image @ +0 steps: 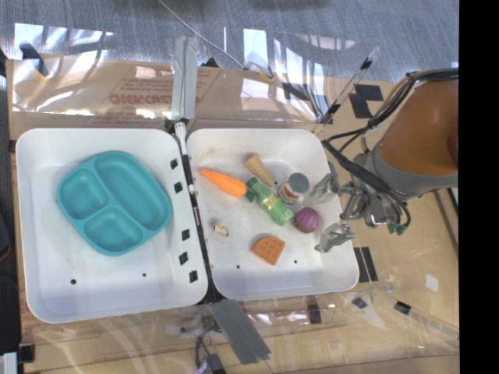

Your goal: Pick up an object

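The right bin [234, 279] holds an orange carrot [222, 183], a green bottle [270, 203], a tan cone [260, 170], a small can [295, 187], a purple onion-like ball [307, 220], an orange waffle piece [268, 249] and a small beige scrap [221, 229]. My gripper [328, 212] hovers at that bin's right edge, just right of the purple ball and the can. Its fingers [334, 238] are spread wide, so it is open with nothing between them.
The left bin [47, 287] carries a teal divided plate [115, 201]. A ridge with black clips [187, 216] separates the two bins. Cables [366, 131] trail from the arm at the right, above the brown bench.
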Robot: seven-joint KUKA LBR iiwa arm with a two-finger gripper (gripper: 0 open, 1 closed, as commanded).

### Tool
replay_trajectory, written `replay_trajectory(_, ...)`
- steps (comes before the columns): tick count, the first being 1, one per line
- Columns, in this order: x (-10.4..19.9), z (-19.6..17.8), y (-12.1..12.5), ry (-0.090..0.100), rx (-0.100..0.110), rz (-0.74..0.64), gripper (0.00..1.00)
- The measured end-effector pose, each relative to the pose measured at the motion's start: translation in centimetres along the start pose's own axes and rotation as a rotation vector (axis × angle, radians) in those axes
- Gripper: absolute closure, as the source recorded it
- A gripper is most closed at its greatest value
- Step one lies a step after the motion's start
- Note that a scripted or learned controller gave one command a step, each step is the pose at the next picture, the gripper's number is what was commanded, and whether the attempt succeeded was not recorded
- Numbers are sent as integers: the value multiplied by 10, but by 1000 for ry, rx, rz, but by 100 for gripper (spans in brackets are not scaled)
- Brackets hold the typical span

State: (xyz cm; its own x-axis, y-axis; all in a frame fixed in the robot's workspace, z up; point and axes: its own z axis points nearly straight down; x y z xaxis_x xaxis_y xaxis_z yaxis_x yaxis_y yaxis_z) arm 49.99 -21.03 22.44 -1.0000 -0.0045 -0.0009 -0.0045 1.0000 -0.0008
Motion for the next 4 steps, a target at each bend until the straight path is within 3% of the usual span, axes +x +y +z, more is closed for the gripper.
replay_trajectory(1,20,130,7,-6,1,204,0)
replay_trajectory(2,17,119,9,-10,3,194,100)
replay_trajectory(3,-8,133,69,-3,-3,139,100)
replay_trajectory(4,-44,132,110,0,-2,554,100)
